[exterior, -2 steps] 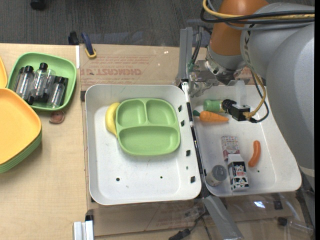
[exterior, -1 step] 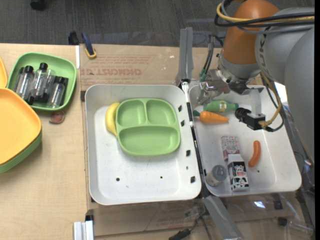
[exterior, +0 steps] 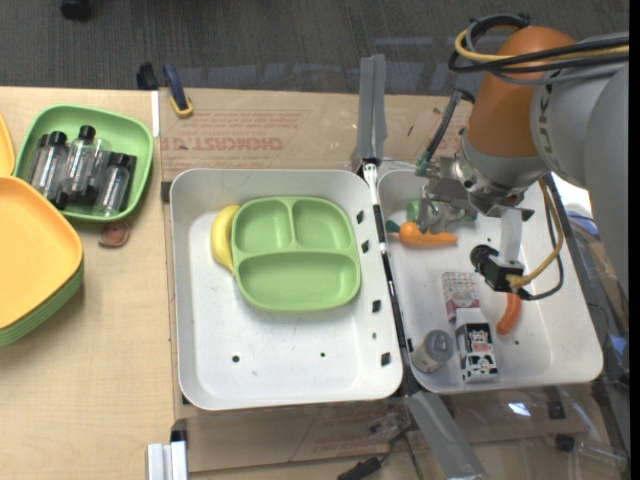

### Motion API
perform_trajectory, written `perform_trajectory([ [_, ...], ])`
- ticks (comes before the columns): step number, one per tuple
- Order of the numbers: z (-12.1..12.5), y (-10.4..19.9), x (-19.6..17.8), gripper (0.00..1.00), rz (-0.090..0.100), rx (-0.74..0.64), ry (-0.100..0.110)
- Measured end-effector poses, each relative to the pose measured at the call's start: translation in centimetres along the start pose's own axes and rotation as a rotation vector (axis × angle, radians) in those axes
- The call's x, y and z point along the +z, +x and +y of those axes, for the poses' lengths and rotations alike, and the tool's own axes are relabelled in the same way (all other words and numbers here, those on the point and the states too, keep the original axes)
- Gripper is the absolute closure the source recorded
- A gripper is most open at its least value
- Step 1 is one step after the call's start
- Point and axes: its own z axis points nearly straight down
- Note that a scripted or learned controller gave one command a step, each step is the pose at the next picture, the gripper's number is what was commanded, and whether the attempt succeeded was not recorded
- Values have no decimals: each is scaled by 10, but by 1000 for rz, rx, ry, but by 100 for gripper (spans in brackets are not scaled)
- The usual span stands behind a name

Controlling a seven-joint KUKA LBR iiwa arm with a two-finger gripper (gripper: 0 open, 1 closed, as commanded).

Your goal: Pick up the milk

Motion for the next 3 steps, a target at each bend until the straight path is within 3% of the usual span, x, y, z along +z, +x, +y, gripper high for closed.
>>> perform_trajectory([
  [1,14,7,-1,100,-1,-602,-5],
  [2,27,51,-1,100,-1,-665,-5],
  [3,-9,39,-1,100,-1,-701,-4],
])
